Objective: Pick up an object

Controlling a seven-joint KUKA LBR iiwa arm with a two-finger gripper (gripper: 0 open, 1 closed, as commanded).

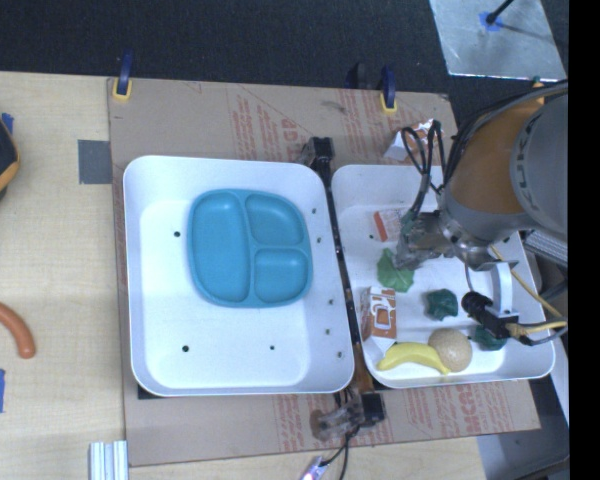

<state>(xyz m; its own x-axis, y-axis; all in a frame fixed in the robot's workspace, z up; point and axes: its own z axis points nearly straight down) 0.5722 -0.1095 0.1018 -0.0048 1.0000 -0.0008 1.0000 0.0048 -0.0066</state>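
Grey arm reaches into the right bin (540, 368), its tool (417, 251) poised just above a green object (395, 272), likely its pickup target. Whether the tool is clenched cannot be told. A banana (412, 359) lies nearby.

Two bins sit side by side on the bench (50, 268). The left bin (150, 268) holds a tray (248, 246), toward its 12 o'clock side. In the right bin (365, 193), a leaf (394, 272) lies near the centre, a packet (381, 313) at its 7 o'clock and a banana (412, 358) at 6 o'clock. A potato (450, 349) touches the banana at its 3 o'clock. A sausage (12, 328) lies on the bench, at 9 o'clock from the left bin.
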